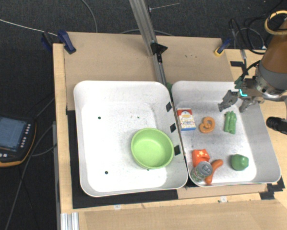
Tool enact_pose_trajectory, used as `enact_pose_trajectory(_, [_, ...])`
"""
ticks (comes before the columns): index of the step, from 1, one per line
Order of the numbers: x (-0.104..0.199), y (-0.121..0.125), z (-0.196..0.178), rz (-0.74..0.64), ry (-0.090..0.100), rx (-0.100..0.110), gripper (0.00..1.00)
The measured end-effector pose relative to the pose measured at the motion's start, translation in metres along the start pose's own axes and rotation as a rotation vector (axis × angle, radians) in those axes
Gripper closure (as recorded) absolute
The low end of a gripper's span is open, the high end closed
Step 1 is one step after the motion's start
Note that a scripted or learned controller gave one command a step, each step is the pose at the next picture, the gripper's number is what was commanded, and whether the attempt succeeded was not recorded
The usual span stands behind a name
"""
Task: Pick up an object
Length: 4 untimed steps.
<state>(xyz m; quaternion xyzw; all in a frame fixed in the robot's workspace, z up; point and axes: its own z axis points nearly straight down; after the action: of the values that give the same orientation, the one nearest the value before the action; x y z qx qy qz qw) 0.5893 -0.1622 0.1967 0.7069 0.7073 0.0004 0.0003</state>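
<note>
1. Far left, off the counter (201, 63), you have a handheld pendant (9, 139) with a dark screen lying on the dark floor.
2. Left bin (93, 99): one light green bowl (152, 148), upright, near the bin's right wall toward the front.
3. Right bin (261, 143), left side: a small red-and-white carton (185, 120) lies flat close to the dividing wall.
4. In front of it, an orange-red block (200, 155) touches a round can (201, 171) lying at the front rim; a small carrot-like piece (213, 168) leans against the can.
5. Mid-bin: an orange pretzel-shaped piece (207, 124), apart from the carton.
6. Just right of it, a long green vegetable (230, 121) lies lengthwise.
7. Front right: a green pepper-like item (239, 162), on its own.
8. The pincer (236, 103) hangs just behind the long green vegetable, fingers spread apart with nothing between them; you see the arm (277, 56) entering from the right.
</note>
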Motion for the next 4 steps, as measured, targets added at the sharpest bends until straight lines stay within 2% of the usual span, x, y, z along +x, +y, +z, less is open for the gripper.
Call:
enact_pose_trajectory(1, [0.000,0.000,0.000,0.000,0.000,0.000,0.00])
enact_pose_trajectory(2, [-0.006,-0.008,0.048,0.001,0.000,0.004,0.00])
enact_pose_trajectory(3, [-0.006,-0.007,0.097,0.000,-0.002,-0.003,0.00])
enact_pose_trajectory(4, [-0.006,-0.007,0.086,0.000,-0.001,-0.003,1.00])
